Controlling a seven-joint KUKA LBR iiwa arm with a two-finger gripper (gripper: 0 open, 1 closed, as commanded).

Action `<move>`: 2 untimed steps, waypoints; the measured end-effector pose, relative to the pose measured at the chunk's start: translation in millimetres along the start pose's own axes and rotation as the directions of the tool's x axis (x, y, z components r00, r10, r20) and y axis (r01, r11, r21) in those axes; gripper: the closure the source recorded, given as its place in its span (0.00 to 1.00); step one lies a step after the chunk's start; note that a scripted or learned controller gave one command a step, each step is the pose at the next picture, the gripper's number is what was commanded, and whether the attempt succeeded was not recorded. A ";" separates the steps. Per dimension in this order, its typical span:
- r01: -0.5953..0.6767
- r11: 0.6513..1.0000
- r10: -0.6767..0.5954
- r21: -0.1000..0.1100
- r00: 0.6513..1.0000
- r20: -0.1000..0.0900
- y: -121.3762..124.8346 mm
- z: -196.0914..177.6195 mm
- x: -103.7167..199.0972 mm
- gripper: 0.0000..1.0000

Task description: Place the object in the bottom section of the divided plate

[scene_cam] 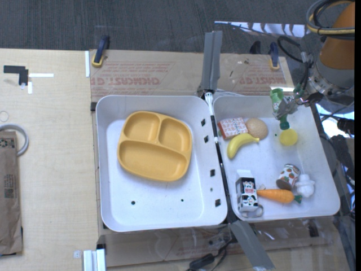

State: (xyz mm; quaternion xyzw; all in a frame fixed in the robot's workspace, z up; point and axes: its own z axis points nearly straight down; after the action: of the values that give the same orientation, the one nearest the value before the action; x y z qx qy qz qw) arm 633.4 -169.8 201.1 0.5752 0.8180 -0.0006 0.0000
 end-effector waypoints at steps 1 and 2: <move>0.089 0.996 -0.089 0.003 0.996 -0.002 11.6 16.8 55.7 1.00; 0.295 0.956 -0.295 0.000 0.956 -0.001 28.0 10.8 127.7 1.00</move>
State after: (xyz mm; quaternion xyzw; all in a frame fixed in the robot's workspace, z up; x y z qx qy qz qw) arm 616.6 -40.1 190.1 0.4469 0.8946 -0.0006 -0.0004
